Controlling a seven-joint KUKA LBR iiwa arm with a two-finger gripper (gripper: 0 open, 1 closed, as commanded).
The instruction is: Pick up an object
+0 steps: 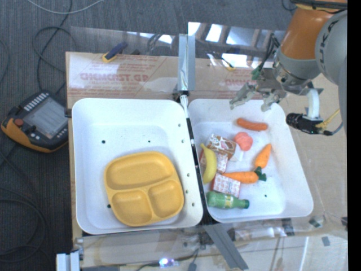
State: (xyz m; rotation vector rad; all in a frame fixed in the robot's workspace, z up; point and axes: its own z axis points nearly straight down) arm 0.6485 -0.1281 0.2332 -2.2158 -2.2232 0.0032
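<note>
My fingers [256, 99] hang spread apart with nothing between them, above the far rim of the right bin [293, 168], and the sausage [252, 125] lies just below them on the bin floor. Further in, the pink ball [243, 140], two carrots [262, 156] [241, 177], a banana [209, 164], small snack packets [221, 145] and a green bottle [227, 201] crowd together. The left bin [90, 129] holds a yellow divided tray [144, 187].

Glossy white plastic bins [130, 109], smooth yellow plastic tray [144, 186]
</note>
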